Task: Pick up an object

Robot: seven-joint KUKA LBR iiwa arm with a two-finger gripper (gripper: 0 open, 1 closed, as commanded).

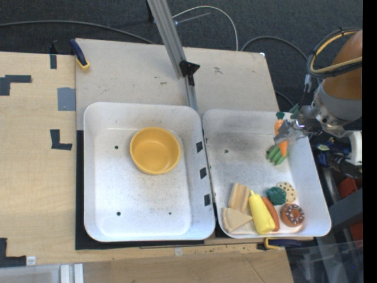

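A toy carrot point(283, 149), orange with green leaves point(274, 154), hangs at the right bin's far right side, leaves pointing down-left. My gripper point(287, 132) reaches in from the right, and its grey fingers cross the carrot's middle, shut on it. Orange shows both above and below the fingers. The arm's wrist point(339, 96) sits just outside the right bin's point(235, 134) right rim.
A yellow bowl point(155, 150) stands in the left bin point(100, 175). The right bin's near corner holds two bread slices point(238, 197), a yellow bottle point(263, 212), a green piece point(275, 194), a cookie point(287, 188) and a donut point(292, 215). A grey pole point(168, 28) slants over the back.
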